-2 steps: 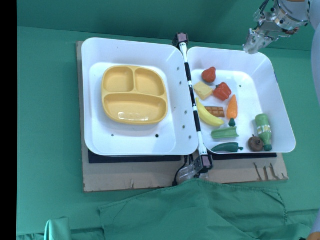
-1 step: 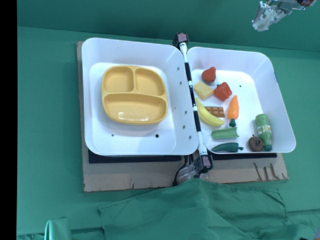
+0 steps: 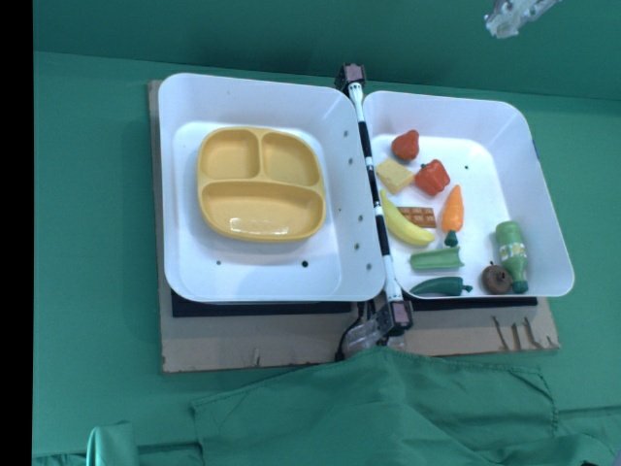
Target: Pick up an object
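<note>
- Toy food sits in the right bin (image 3: 543, 202), well below the pincer (image 3: 506, 17) and mostly to its left.
- Yellow tray (image 3: 260, 184) lies in the left bin (image 3: 184, 260), far left of the pincer.
- Banana (image 3: 405, 223), carrot (image 3: 453, 209) and bottle (image 3: 511, 252) lie apart, untouched.
- Pincer hangs at the top right; I cannot tell how wide it stands.

A robot lab test bench is showing here: green cloth (image 3: 87, 212) is covering the whole surface and backdrop, two white bins (image 3: 262, 280) are sitting side by side on a cardboard sheet (image 3: 243, 352), and toy plastic foods (image 3: 432, 212) and a yellow divided plate (image 3: 260, 184) are lying in them.
</note>
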{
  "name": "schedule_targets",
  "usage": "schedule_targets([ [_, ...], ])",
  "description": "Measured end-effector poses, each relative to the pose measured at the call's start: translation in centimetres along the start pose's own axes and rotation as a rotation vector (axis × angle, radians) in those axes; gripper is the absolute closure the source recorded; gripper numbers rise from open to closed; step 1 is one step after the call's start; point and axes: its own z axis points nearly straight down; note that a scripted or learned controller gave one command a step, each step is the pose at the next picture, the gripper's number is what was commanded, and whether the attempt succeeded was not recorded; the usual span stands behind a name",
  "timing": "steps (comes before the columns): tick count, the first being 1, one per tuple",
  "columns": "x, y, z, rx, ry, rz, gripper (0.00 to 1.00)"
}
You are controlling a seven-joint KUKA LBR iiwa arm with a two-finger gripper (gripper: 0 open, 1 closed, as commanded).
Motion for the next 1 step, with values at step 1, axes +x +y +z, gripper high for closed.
schedule_targets([
  [1, 3.94, 0.01, -4.46, 0.001, 0.0, 0.001, 1.0],
])
